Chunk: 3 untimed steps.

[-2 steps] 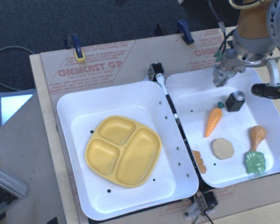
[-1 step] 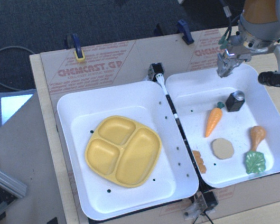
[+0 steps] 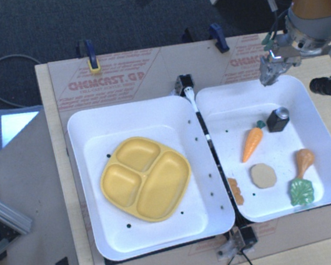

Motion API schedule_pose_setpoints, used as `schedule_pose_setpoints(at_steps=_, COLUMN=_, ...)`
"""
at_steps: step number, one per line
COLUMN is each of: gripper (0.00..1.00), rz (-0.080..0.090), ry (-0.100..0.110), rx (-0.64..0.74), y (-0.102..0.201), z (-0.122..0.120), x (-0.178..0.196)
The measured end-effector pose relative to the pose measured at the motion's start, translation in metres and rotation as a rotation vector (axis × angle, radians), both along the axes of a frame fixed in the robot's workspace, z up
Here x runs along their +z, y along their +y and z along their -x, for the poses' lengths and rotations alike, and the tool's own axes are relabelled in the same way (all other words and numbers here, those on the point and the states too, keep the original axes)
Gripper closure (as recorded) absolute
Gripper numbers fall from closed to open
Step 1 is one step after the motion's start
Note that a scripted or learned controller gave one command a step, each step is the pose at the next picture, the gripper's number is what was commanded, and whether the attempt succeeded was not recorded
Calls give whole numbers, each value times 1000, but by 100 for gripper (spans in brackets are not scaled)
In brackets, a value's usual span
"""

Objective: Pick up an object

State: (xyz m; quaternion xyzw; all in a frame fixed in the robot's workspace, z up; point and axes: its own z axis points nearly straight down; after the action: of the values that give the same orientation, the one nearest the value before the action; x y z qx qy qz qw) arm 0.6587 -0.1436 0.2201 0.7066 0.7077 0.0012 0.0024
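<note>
The right bin point(image 3: 318, 133) holds an orange toy carrot point(image 3: 251, 142), a small black and silver can point(image 3: 277, 119), a round tan cookie point(image 3: 263, 175), a toy drumstick point(image 3: 303, 162), a green broccoli piece point(image 3: 301, 192) and a small orange bit point(image 3: 235, 190) at the left wall. My gripper point(image 3: 270, 72) hangs over the bin's far rim, above and apart from the can. Nothing shows between its fingers.
The left bin point(image 3: 90, 173) holds a yellow divided plate point(image 3: 146, 178). Blue clamps point(image 3: 90, 50) sit on the bench's far edge. A black divider strip point(image 3: 203, 131) runs between the bins. Cables and equipment lie off the bench to the left.
</note>
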Motion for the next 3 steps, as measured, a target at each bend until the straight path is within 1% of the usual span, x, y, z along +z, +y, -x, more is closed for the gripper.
schedule_pose_setpoints(at_steps=1, gripper=100, rz=-2, ry=6, rx=1, y=55, z=22, x=-6)
schedule_pose_setpoints(at_steps=2, gripper=100, rz=-3, ry=9, rx=3, y=112, z=49, x=-2)
schedule_pose_setpoints(at_steps=3, gripper=100, rz=-3, ry=9, rx=3, y=163, z=71, x=-10)
